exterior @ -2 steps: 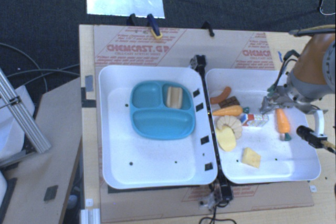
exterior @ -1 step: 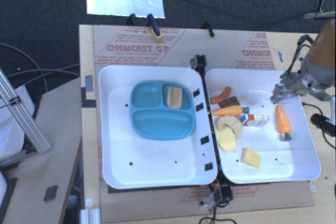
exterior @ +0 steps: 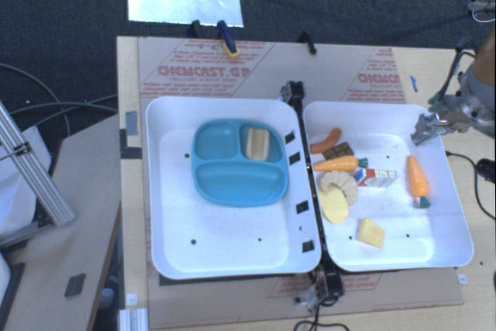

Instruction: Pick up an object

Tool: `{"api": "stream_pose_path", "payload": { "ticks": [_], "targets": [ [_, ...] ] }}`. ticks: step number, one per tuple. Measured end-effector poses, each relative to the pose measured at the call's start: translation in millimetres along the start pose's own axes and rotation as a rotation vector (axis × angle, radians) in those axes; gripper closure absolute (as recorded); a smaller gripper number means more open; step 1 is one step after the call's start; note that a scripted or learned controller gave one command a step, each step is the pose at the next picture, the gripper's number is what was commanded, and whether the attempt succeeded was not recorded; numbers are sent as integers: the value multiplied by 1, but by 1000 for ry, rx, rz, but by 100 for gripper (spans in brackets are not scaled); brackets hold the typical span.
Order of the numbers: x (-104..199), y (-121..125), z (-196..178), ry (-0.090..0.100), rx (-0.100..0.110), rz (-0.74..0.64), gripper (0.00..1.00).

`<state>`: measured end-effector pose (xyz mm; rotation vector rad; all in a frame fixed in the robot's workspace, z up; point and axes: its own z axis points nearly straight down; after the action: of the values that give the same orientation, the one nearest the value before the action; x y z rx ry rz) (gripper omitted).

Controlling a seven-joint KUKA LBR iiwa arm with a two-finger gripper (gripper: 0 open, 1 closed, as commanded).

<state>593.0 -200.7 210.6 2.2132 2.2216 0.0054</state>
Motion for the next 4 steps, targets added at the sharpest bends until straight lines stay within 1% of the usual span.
{"api": "stream_pose_path", "payload": {
  "ticks": [1, 2, 3, 4],
  "targets": [
    [0, 1, -15, 1, 2, -1, 100],
    [50, -12, -5, 3, 7, -5, 100],
    [101, -31, 3, 3, 7, -5, 100],
    [152, -39, 6, 3, 7, -5, 100]
  ]
}}
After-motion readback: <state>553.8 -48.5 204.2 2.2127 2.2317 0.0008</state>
